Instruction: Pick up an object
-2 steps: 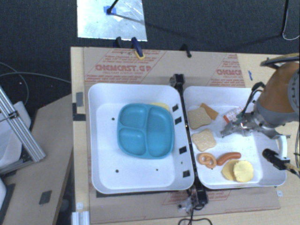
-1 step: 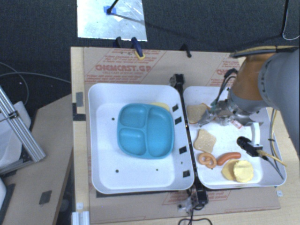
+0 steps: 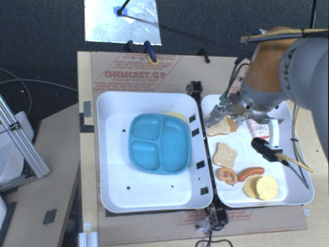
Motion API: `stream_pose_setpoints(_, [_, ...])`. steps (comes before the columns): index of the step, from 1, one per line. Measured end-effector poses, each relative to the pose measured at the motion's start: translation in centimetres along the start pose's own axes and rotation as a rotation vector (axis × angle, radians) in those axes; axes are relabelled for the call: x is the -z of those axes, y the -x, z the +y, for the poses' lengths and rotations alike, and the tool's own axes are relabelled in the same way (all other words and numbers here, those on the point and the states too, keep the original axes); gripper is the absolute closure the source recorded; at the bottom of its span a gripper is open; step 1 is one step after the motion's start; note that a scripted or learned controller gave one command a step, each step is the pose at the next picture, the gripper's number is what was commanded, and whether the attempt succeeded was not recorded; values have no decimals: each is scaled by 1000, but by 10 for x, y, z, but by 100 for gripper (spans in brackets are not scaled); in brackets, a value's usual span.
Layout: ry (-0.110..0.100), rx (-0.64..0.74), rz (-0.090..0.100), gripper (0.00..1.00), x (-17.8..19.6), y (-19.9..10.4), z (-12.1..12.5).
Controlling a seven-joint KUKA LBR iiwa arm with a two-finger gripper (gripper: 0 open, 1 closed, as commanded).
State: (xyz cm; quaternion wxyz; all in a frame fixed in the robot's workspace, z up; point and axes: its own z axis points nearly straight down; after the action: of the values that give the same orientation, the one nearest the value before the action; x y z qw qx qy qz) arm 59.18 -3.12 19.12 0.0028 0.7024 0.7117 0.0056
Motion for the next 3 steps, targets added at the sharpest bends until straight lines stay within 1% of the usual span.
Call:
stream_pose_setpoints(1, [-7, -7, -4, 0, -7, 7, 34])
stream_pose_setpoints(2, [-8, -1, 0, 0, -7, -72, 58])
stream_pose_setpoints(3, [-5, -5, -1, 0, 82, -90, -12])
